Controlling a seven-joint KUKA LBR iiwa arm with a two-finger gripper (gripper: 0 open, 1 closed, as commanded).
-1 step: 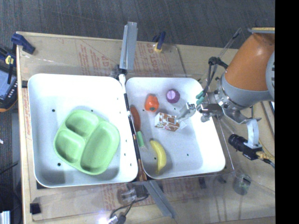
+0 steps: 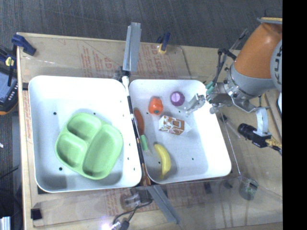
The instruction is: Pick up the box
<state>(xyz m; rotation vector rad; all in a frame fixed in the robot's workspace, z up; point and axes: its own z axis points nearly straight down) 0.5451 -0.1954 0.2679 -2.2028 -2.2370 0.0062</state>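
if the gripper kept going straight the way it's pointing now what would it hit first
The gripper points left and slightly down over the right bin. Likely the box first, though the purple cup sits close to that line; depth is unclear.

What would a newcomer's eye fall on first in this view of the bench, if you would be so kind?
Probably the bright green divided plate filling much of the left bin. Next, the colourful clutter in the right bin: a banana near the front, and a small brown-and-white box in the middle, with the gripper poised just beyond it.
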